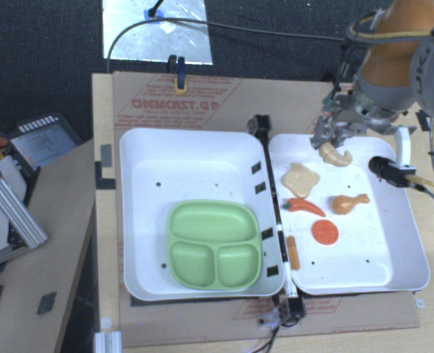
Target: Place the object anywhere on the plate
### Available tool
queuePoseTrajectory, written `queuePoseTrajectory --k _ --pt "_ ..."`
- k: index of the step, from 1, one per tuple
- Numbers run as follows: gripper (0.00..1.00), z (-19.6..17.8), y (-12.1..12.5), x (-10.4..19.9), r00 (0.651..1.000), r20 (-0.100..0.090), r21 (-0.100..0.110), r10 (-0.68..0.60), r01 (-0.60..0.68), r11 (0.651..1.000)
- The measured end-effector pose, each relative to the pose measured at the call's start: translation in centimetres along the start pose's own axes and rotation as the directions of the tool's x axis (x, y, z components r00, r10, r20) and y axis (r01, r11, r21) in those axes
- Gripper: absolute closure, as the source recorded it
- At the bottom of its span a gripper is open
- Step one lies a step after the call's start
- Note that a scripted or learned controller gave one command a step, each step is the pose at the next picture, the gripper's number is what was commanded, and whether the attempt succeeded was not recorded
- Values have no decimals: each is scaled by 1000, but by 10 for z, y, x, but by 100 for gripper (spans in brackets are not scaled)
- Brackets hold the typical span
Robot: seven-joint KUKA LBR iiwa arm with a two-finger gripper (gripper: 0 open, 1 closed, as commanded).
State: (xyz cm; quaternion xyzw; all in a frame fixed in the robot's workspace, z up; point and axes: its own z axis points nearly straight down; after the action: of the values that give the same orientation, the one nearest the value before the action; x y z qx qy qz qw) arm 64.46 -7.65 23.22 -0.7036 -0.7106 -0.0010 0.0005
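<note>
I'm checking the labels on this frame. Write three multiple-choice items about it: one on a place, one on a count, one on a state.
1. Where does the green plate lie?
A. in the left bin
B. in the right bin
C. on the bench outside the bins

2. How many compartments does the plate have?
A. two
B. three
C. five

3. What is on the plate?
A. the red pepper
B. the tomato slice
C. nothing yet

Answers:
1 A, the plate sits inside the left bin.
2 B, one long section above two smaller ones.
3 C, the red pepper, tomato slice, bread and drumstick all lie in the right bin.
</note>
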Motion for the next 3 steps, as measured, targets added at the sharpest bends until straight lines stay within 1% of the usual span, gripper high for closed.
queuePoseTrajectory --k 1,2,3 --pt "100 -8 -11 55 1000 0 0 0 0 1000" --pt "100 3 -27 113 1000 0 2 1 -1 1000" --pt "100 1 -36 160 1000 0 1 1 -1 1000"
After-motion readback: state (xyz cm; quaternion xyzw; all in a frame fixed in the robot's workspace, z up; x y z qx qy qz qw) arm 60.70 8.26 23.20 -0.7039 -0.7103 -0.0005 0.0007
